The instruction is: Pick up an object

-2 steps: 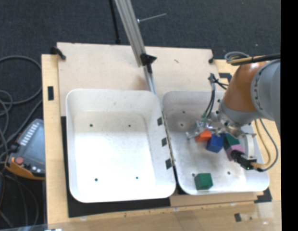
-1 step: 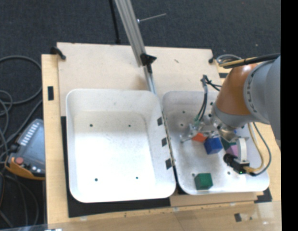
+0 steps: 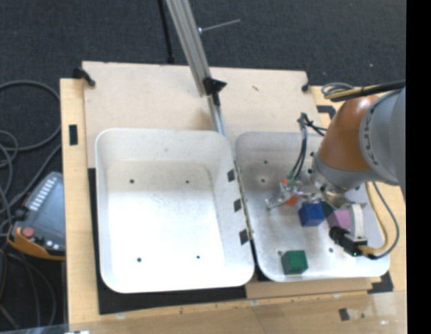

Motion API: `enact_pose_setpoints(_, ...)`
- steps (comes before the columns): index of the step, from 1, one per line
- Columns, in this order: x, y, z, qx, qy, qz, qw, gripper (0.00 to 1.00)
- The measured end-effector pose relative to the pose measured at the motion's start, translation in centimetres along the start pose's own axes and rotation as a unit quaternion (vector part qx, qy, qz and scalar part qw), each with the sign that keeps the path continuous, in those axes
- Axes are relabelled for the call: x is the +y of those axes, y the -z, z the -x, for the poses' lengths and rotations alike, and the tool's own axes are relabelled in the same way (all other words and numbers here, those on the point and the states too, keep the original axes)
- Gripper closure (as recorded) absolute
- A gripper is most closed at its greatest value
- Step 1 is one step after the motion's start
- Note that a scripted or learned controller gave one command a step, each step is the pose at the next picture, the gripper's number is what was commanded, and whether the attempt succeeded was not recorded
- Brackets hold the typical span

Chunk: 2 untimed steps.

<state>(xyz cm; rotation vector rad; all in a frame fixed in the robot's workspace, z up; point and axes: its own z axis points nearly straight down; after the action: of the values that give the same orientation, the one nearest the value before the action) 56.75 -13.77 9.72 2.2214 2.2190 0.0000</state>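
The left bin [image 3: 167, 207] is sitting bare of objects. Beside it, the right bin [image 3: 261, 165] is holding everything: one green block [image 3: 294, 261] lying near its front wall, one blue block [image 3: 312, 213] sitting further back and to the right, and one pink piece [image 3: 340, 220] showing just beside the blue block, partly tucked under the arm [image 3: 354, 145]. A small orange bit is peeking out next to the metal parts near the blue block; what it is cannot be made out.

The gripper [image 3: 290, 193] is hanging low over the right bin, just left of the blue block and apparently touching nothing. Whether it is wide or narrow cannot be told from this angle.

By my reading, the reaching step is under way and nothing is being held. The next move is calling for centring over one block, most likely the blue one, then closing.

Count: two bins, two blocks, one pink piece, one arm.
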Motion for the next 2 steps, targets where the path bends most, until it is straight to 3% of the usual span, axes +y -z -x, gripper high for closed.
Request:
enact_pose_setpoints(1,3.0,0.0,-2.8,0.000,0.003,0.001,1.0000,0.00)
enact_pose_setpoints(2,3.0,1.1,-2.6,0.000,0.001,0.001,1.0000,1.00)
